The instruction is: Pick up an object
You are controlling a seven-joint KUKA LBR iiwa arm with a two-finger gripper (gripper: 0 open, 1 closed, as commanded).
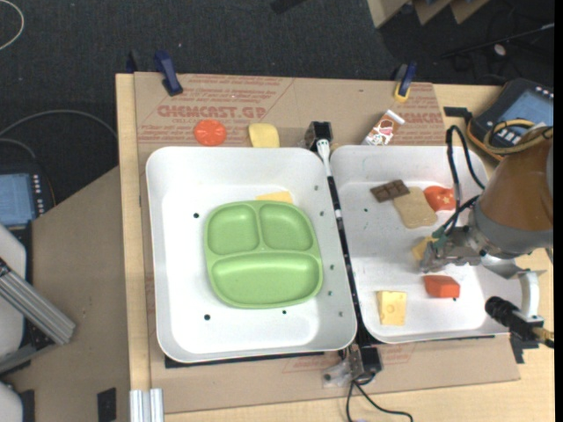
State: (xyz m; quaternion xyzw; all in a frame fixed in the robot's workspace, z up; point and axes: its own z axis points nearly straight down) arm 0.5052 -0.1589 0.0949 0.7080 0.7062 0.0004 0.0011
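The right bin (369, 170) holds a brown chocolate piece (390, 190), a tan cracker (412, 209), a red round piece (440, 198), a red block (442, 287) and a yellow cheese wedge (392, 308). My gripper (438, 253) is low over the right bin's right-hand middle, just above the red block and below the cracker. A small tan-yellow piece (422, 250) lies right at the gripper's left side; whether it is held is unclear. The wrist hides the spot beneath it.
In the left bin (167, 236) sits a green divided plate (263, 255) with a yellow slice (275, 197) behind it. On the board beyond the bins lie an orange disc (210, 132), a yellow lump (263, 135) and a snack packet (384, 128).
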